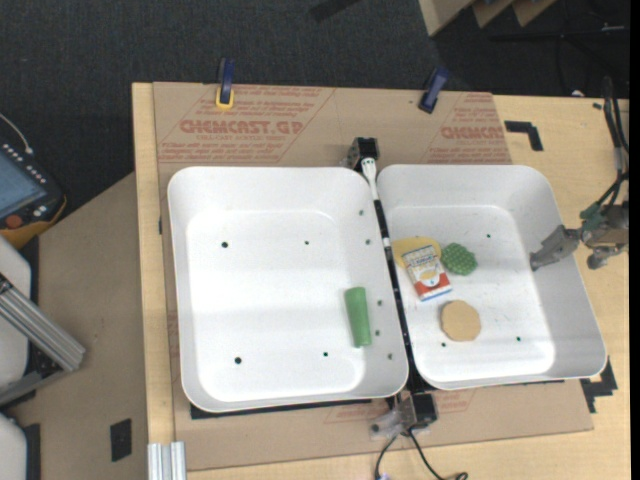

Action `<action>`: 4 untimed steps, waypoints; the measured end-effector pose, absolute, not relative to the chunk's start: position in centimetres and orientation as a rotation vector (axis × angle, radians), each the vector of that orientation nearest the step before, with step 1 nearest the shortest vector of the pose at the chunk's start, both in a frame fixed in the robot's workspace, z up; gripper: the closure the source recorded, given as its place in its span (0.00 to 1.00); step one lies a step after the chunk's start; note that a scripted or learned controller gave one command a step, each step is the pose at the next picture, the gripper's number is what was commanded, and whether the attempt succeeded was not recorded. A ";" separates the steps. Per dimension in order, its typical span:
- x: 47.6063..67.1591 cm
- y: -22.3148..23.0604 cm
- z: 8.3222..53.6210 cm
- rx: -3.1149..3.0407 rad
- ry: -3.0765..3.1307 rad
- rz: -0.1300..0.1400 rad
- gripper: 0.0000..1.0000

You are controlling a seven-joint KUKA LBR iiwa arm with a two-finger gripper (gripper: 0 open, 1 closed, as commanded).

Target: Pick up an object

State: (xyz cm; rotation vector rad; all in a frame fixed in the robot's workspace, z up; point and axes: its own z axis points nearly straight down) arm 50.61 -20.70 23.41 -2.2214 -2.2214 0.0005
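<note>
The end effector (558,248) sits at the right bin's (520,193) 3 o'clock rim, a grey tip poking in over the wall; whether it is released or clenched I cannot tell, the view being too small and slanted there. Nothing shows in its grasp.

The likeliest targets cluster in the right bin's left half, toward 9 o'clock from the end effector and well apart from it: a yellow-and-red carton (424,268) near the divider, a green disc (459,259) just beside it on the side nearer the end effector, and a tan disc (460,321) below them, toward 7 o'clock. A green block (357,316) lies in the left bin (200,208), close to its right wall — the farthest reach of all.

Risks, as I judge them: the carton and green disc lie so close that a descent on one may nudge or pinch the other. The tan disc looks flat and low, so a grasp could slide over it and close on nothing. The green block hugs the wall — little room there, and a collision with the rim seems possible.
</note>
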 end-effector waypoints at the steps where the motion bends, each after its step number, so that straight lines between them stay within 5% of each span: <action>1: 58.8 -20.9 8.7 -2.220 -2.230 -0.003 0.00; 3: 66.9 -14.8 8.6 -2.222 -2.229 -0.005 0.00; 4: 66.8 -14.9 9.6 -2.223 -2.229 -0.003 1.00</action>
